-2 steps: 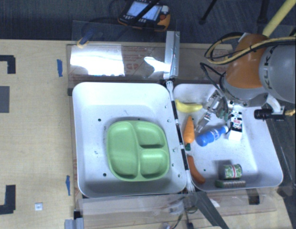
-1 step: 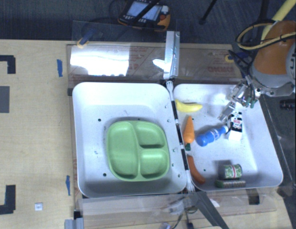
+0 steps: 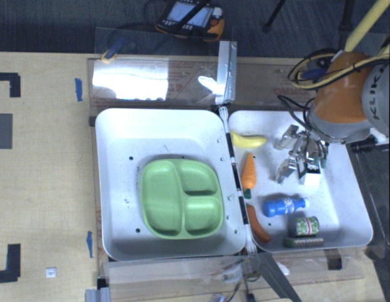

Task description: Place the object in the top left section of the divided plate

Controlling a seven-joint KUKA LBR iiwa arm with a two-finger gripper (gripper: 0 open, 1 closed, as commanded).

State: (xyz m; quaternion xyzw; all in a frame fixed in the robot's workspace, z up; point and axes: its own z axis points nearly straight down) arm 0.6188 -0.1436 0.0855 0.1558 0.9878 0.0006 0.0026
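Over right bin | gripper fingers spread, holding nothing | descend squarely onto carrot | green divided plate awaits.

Bright overhead light, glare on clear panel, slightly soft

1. The divided plate looks like smooth, matt green plastic.
2. Both white bins seem smooth plastic with a faint sheen.
3. The surface is pale, matt wood grain.
4. The blue bottle looks like glossy plastic.
5. The gripper is shiny bare metal.
6. The arm's orange band is glossy.
7. The clear panel behind the bins glares like acrylic.
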